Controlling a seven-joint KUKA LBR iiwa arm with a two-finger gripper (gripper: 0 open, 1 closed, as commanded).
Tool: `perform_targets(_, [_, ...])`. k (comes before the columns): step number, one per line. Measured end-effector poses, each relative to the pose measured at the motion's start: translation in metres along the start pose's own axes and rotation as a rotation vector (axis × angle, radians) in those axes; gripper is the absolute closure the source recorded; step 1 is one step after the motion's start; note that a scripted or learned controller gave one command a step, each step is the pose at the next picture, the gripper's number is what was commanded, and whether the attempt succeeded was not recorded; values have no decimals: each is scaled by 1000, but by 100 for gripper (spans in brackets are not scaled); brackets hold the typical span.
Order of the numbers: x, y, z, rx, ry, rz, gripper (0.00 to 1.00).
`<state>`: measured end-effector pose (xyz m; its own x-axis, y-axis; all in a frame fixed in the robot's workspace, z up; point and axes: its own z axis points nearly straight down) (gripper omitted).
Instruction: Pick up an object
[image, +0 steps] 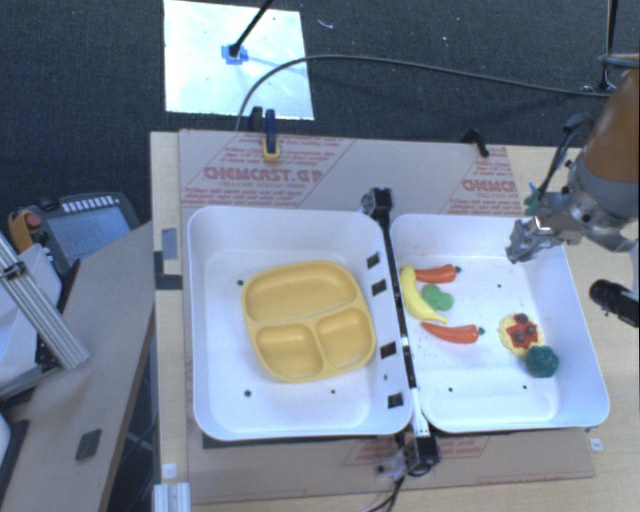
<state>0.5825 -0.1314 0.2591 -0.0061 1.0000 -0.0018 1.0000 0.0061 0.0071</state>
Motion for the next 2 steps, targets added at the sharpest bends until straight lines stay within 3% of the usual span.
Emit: perform_targets(2, [97, -11, 2, 6, 3, -3, 100])
